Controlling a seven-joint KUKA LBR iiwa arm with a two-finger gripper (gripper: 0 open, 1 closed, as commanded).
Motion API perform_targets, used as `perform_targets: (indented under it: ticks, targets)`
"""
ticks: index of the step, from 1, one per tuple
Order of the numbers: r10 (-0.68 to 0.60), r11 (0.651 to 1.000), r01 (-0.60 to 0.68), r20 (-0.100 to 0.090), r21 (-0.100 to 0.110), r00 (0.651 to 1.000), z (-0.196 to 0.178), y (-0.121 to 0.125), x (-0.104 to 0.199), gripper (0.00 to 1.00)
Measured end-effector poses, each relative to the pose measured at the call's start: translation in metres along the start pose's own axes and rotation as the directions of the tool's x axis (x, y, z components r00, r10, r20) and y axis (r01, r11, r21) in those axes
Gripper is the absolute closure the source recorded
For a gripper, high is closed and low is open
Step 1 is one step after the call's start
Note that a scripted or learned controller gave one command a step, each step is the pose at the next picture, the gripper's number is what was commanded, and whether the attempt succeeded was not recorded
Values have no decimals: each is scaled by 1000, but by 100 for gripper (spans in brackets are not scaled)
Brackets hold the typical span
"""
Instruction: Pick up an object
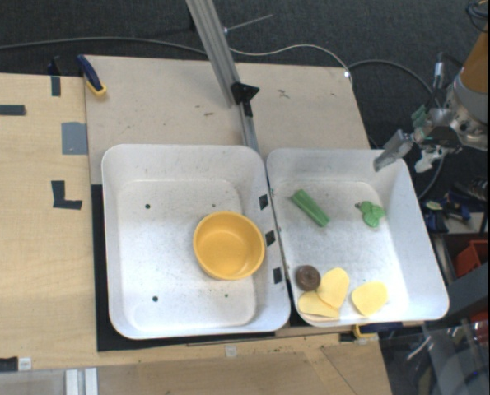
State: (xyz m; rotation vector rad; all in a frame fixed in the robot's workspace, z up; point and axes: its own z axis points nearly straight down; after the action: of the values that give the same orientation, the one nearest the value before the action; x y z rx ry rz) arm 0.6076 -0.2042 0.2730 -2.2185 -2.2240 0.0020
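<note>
Pale yellow chips (337,293), flat and rounded like thin slices, overlap along the near edge of the right bin (417,245), with a small brown, knobbly round object (308,277) touching them on the left. Farther back in the same shallow white tray lie a green, bar-shaped block (310,207) set at a slant and, to its right, a smaller lumpy green piece (371,213) near the right wall. Both bins have smooth, rounded rims and floors speckled with dark flecks. In the left bin (121,220), a glossy yellow plastic bowl (228,245) stands upright toward the near right corner. At the far right corner of the right bin, the gripper (390,153) hangs above the rim, its grey metal finger (389,155) pointing down and left; nothing is between its fingers, and how wide they stand cannot be made out. A slim aluminium post (216,44) slants across the tan wooden bench (30,220) behind the bins.
</note>
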Motion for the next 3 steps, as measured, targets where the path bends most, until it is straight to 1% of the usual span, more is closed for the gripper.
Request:
perform_targets:
  ticks: [1, 2, 3]
  targets:
    - [0, 1000, 0, 0, 0, 1000, 0, 0, 0, 0]
    - [0, 1000, 0, -2, 7, 1000, 64, 3, 4, 0]
    - [1, 1000, -1, -1, 7, 1000, 125, -6, 2, 0]
